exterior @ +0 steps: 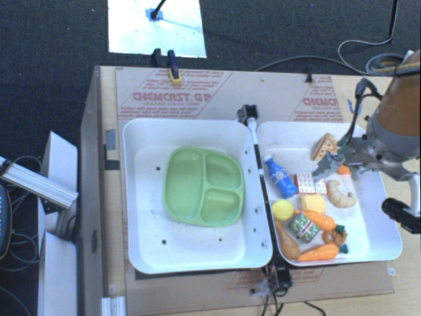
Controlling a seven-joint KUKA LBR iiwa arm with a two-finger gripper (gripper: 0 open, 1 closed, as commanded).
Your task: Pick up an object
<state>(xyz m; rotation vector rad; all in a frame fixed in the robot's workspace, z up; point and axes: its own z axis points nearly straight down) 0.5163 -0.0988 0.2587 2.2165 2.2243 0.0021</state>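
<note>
Fingers of the gripper point(332, 164): we cannot tell their state, as they blur against the clutter. We judge the low approach over the right bin point(389, 242) as meant for a top-down grasp. Nearest candidates are the sandwich wedge point(323, 147) just beside it on the far side, and the croissant point(342, 194) just below, with the blue bottle point(279, 178) further left.

Two white bins point(141, 196), one green plate point(202, 186), two carrots point(318, 220).
</note>
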